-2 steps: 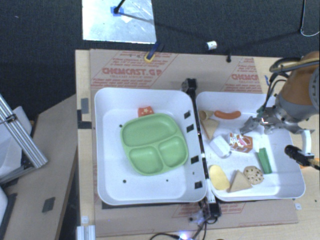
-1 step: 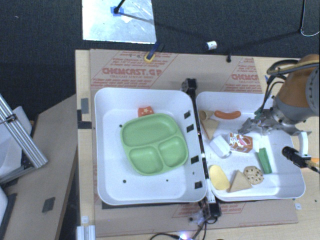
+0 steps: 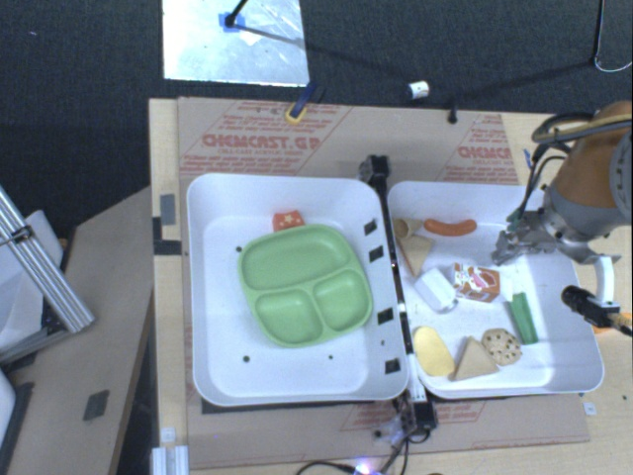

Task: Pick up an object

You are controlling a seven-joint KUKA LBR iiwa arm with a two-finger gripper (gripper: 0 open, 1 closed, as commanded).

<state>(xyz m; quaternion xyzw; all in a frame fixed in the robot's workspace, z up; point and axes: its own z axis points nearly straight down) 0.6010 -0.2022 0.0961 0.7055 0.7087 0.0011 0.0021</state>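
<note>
One pincer [image 3: 506, 245] hovers over the right bin [image 3: 574, 364], near the sausage [image 3: 450, 228].

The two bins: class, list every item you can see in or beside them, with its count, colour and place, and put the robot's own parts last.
left bin: 1, white, left on bench
right bin: 1, white, right on bench
divided tray: 1, green, left bin
red block: 1, behind tray
sausage: 1, orange-red, right bin, back
green bar: 1, right bin
cookie: 1, tan, front
yellow oval: 1, front left
arm: 1, grey and orange, over right bin
gripper: 1, over right bin's back
</note>
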